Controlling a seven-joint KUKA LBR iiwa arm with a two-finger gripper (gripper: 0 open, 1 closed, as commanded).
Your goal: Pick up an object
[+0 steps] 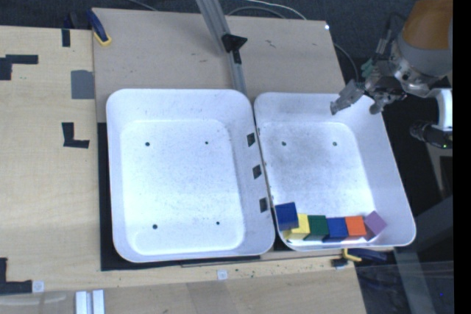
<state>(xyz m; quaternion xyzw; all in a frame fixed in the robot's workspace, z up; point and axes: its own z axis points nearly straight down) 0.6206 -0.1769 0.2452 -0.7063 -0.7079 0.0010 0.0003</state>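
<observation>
Currently hand [355, 96] hangs over right white bin's [390, 158] far rim, fingers seemingly spread, nothing between them. Coloured blocks [327, 226] sit in a row against near wall. Suggest targeting purple end block [374, 222], straight-down approach.

Arm [430, 18] cut off by right edge; yellow block [298, 231] partly hidden behind blue block [286, 215].

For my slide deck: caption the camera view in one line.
Gripper open above the right bin's far right rim; coloured blocks lined along its near wall; left bin alongside.
</observation>
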